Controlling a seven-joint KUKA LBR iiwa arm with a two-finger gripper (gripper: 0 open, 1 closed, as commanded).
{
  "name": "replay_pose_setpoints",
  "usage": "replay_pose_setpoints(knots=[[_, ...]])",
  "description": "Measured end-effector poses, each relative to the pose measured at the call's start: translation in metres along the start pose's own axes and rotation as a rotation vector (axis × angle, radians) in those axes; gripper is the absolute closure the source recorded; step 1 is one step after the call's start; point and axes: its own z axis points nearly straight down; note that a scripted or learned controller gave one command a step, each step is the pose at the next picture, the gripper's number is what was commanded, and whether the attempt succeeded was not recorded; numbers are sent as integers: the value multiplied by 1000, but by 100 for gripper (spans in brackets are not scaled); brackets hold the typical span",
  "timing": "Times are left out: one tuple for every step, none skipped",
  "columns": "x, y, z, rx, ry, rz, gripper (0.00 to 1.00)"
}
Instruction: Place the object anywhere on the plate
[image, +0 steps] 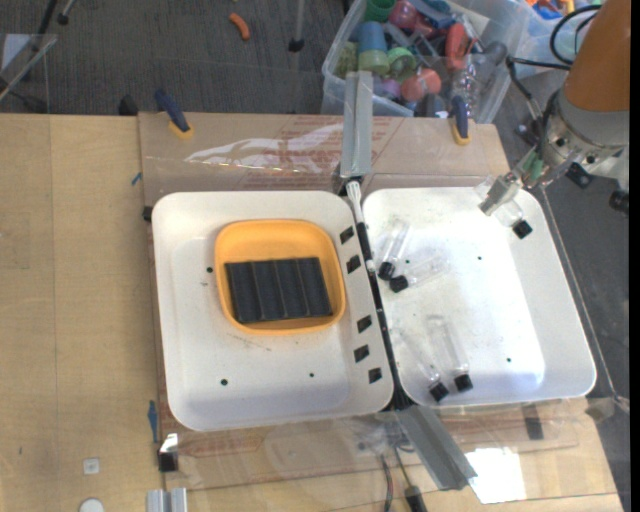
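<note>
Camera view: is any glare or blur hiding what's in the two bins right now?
Camera view: even light, soft shadows; the dark ridged object on the orange plate reads sharply. The right bin is bright enough that its clear pieces nearly wash out. The hand looks slightly soft at the bin's far corner.

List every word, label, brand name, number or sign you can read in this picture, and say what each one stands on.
None: no readable text stands anywhere in the camera view.
The yellow plate, the black ridged object on it and both white bins bear no lettering.
The clear tape on the cardboard behind the bins looks unprinted.
The items in the clear tub beyond the bench are too small and blurred to show any labels.
</note>
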Motion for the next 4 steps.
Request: replay_pose_setpoints(knots=[[-1,0,-24,-2,-1,-251,100],[-11,-16,-158,-2,-1,-300,100],[-56,-43,-194,-3,-4,-590,100],[-57,-44,-194,-3,-2,-827,100]])
